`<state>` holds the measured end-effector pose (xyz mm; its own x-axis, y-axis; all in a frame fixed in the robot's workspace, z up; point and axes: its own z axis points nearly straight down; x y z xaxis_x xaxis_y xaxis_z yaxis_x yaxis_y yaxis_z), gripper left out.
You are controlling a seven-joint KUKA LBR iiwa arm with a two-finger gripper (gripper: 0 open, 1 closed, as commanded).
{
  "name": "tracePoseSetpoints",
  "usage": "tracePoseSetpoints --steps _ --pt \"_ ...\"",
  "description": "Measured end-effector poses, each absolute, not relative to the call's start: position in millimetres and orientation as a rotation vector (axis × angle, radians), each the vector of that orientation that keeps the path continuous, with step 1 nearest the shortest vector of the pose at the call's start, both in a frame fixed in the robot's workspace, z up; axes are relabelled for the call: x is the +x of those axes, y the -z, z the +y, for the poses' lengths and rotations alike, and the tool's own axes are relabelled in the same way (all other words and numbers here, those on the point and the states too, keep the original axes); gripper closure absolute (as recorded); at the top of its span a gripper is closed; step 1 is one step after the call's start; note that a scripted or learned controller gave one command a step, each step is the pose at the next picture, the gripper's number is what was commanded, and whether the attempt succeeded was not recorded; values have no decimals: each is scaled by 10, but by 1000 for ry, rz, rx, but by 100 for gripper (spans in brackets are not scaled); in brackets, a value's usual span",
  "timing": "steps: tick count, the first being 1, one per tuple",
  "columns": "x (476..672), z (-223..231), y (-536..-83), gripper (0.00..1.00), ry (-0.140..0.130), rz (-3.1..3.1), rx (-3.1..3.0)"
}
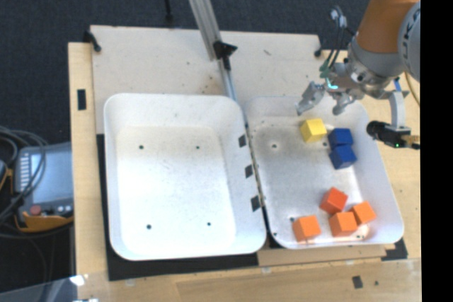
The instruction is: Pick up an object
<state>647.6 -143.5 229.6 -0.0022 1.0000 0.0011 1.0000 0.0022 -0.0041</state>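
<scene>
Four orange cubes (333, 212) are seen nearest, clustered in the right white bin (283, 173); beyond them two blue cubes (342, 147) and one yellow cube (313, 129). Farther back, the gripper (324, 100) is held above the rim, fingers (308, 97) spread, nothing grasped. Picking is not yet done. No writing can be read.

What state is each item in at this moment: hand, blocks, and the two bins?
hand: open, holding nothing, above the far edge of the right bin
yellow block: resting in right bin
blue blocks: two, touching, resting
orange blocks: four, clustered at near end
right bin: holds all blocks
left bin: no blocks
</scene>
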Motion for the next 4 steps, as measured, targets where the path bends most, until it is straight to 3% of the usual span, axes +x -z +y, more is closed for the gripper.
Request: tracePoseSetpoints --steps 1,3,4 --pt "6484 -1441 -2328 0 -1 -2227 -2218" --pt "6565 -1481 -1324 0 -2 -2229 -2223" --pt "6616 -1503 -1274 0 15 -2238 -2235"
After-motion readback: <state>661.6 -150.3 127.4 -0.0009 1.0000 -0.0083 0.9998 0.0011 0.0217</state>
